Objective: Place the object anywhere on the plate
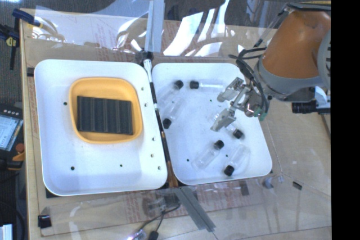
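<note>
Clear plastic vials with black caps lie scattered in the right bin, under the jaws.

Nearest the jaws is one vial, just below and toward the front, its long axis running slantwise to a black cap at front-right. I count about five vials in the right bin; their clear bodies make the count unsure. Whether the jaws are open or closed I cannot tell, and nothing shows between them. One yellow plate with a dark ribbed centre sits well apart in the left bin. Two bins share the bench, with one arm.
</note>
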### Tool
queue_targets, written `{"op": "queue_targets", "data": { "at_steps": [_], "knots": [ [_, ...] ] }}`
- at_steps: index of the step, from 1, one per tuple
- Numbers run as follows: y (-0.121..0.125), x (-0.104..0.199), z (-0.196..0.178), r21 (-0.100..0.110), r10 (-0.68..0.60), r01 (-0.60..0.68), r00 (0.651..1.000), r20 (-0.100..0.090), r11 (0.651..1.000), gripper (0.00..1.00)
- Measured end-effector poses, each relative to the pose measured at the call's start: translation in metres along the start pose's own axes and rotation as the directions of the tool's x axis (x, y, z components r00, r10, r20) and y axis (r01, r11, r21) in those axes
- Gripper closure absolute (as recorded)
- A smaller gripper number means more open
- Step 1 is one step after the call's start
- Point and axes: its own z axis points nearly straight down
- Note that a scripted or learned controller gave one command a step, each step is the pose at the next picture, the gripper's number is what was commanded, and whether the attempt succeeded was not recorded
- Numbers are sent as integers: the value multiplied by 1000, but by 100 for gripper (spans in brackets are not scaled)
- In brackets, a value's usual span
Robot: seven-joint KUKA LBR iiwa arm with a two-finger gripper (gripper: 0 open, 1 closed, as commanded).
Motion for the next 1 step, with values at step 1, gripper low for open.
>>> {"op": "queue_targets", "data": {
  "at_steps": [1],
  "knots": [
    [0, 0, 0, 0, 0, 0, 1000, 0, 1000, 0]
  ]
}}
